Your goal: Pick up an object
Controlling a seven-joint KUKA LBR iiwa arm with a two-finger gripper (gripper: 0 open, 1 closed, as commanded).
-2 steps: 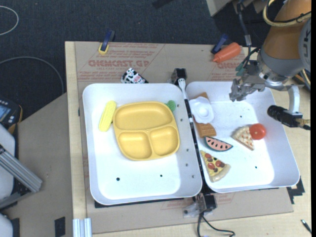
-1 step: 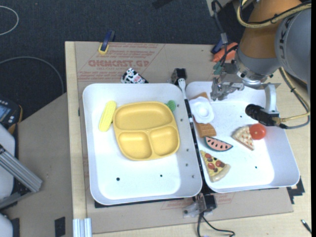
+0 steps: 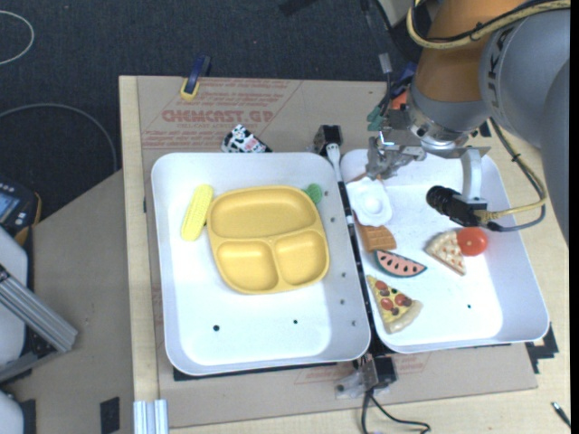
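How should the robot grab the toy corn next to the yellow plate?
Judging by its pose, grip the corn across its narrow middle, coming straight down. It lies flat and long beside the yellow tray, so the fingers should close on its long sides, one dropping into the slim gap by the tray.

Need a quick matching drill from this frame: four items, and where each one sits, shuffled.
Items:
1. yellow plastic corn cob
2. red watermelon slice toy
3. white fried egg toy
4. red tomato toy

Places:
A. right bin, under the gripper
B. left bin, left of the yellow divided tray
C. right bin, beside the tan wedge slice
D. right bin, just above the pizza slice toy

Pairs: 1-B, 2-D, 3-A, 4-C
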